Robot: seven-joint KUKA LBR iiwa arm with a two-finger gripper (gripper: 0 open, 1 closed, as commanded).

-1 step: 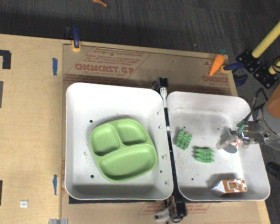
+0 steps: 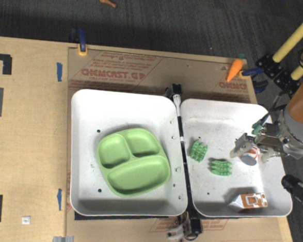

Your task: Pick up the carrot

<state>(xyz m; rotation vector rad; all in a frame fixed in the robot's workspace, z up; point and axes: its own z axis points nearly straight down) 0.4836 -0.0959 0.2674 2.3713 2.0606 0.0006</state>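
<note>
Where bench meets right bin's far edge, carrot (image 2: 234,70): orange, green-tipped, tilted.

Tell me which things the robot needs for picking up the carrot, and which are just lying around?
For the job:
carrot, on the bench beyond the right bin
tool, over the right bin

Just lying around:
green divided plate in the left bin
two green ridged toys
orange-and-white item
</note>
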